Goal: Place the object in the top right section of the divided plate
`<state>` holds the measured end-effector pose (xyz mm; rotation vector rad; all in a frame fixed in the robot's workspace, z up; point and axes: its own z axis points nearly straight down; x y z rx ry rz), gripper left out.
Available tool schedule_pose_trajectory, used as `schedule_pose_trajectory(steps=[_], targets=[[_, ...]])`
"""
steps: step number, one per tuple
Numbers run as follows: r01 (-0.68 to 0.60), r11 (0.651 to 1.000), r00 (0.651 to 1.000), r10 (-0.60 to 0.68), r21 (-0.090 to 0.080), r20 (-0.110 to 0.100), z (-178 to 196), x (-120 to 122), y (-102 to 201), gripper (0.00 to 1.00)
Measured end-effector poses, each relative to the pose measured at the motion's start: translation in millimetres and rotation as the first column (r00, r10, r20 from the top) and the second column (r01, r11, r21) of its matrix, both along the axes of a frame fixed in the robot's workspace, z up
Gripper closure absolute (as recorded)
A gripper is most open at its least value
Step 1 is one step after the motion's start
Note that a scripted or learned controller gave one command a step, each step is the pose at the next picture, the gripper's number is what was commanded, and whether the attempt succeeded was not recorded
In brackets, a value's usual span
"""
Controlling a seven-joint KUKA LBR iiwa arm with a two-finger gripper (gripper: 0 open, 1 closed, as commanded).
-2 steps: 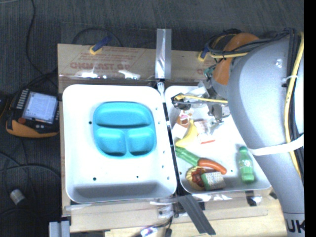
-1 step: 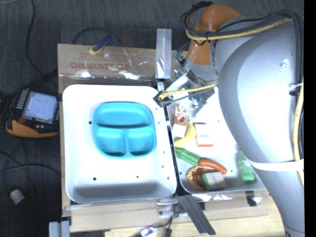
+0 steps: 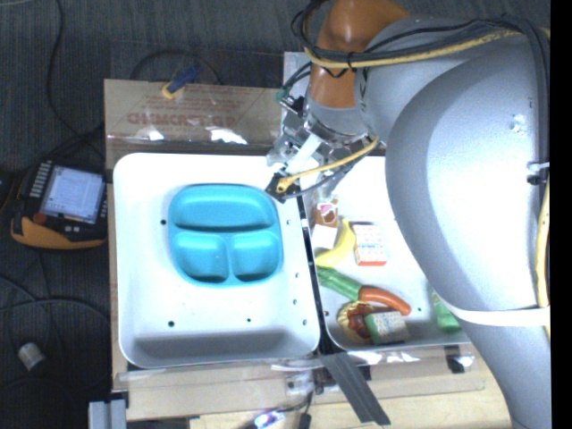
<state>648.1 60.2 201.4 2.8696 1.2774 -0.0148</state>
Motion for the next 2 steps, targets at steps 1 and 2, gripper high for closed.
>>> schedule_pose_trajectory(steps=[1,2], targets=[[-0.092,0.996,0.996,0.092,0.003,-0.003,-53.3,-26.3,73.1,0.0],[-0.092,0.996,0.996,0.092,0.003,-0.003,-53.2,-26.2,72.9,0.0]])
